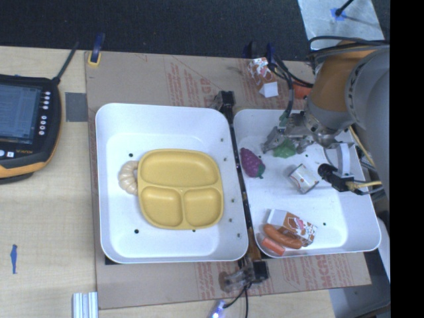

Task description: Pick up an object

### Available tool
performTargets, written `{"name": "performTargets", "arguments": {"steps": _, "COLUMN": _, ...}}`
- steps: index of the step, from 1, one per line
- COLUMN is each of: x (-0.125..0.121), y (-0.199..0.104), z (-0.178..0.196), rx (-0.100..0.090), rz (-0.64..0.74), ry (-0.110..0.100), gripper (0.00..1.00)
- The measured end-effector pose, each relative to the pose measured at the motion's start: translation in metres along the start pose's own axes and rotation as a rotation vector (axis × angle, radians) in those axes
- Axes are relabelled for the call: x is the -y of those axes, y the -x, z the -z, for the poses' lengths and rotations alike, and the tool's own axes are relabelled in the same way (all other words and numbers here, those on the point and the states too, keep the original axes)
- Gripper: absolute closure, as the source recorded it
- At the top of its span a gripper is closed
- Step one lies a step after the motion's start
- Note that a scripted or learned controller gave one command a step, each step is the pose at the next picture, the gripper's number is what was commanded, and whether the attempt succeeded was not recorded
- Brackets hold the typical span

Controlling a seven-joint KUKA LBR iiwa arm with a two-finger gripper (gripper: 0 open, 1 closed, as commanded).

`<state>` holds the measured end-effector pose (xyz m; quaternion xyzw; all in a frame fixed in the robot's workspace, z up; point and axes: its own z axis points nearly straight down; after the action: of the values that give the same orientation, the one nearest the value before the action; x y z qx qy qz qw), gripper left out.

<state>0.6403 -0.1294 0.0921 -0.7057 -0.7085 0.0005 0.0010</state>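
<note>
We note the tool (286,140) over the right bin (358,234), its grip state indeterminate, with a green object (286,151) at its 6 o'clock, touching.

A green object (286,150) lies right at the gripper (286,140) tips (partly hidden by them), on the floor of the right bin (331,234).
</note>
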Motion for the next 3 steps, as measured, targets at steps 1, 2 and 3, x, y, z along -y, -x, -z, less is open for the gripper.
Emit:
{"name": "performTargets", "arguments": {"steps": 1, "x": -0.016, "y": 0.045, "z": 0.000, "rx": 0.001, "rz": -0.001, "ry": 0.000, "gripper": 0.00}}
{"name": "performTargets", "arguments": {"steps": 2, "x": 0.040, "y": 0.000, "z": -0.001, "rx": 0.001, "rz": 0.001, "ry": -0.003, "gripper": 0.00}}
{"name": "performTargets", "arguments": {"steps": 3, "x": -0.011, "y": 0.014, "z": 0.000, "rx": 0.001, "rz": 0.001, "ry": 0.000, "gripper": 0.00}}
